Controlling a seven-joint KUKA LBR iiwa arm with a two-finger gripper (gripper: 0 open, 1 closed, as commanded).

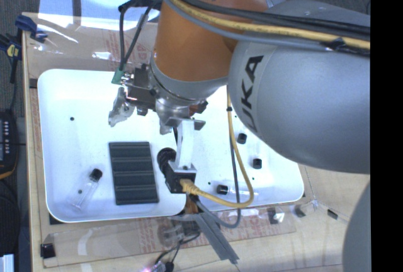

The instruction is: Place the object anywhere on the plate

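Observation:
A dark ribbed rectangular plate [132, 172] lies flat in the front part of the left white bin [53, 132]. To its left, near the bin's front-left corner, lies a small clear vial with a black cap [88, 184], about a hand's width from the plate. My gripper [141, 116] hangs under the orange band over the middle of the left bin, above and behind the plate's far edge and well clear of the vial. The arm's bulk hides much of it.
The grey arm covers most of the right bin [277, 186], where a few small black bits [256, 164] show. A white bracket with a yellow cable [184, 151] hangs beside the plate. Blue clamps [28, 25] sit at the bench's far-left corner.

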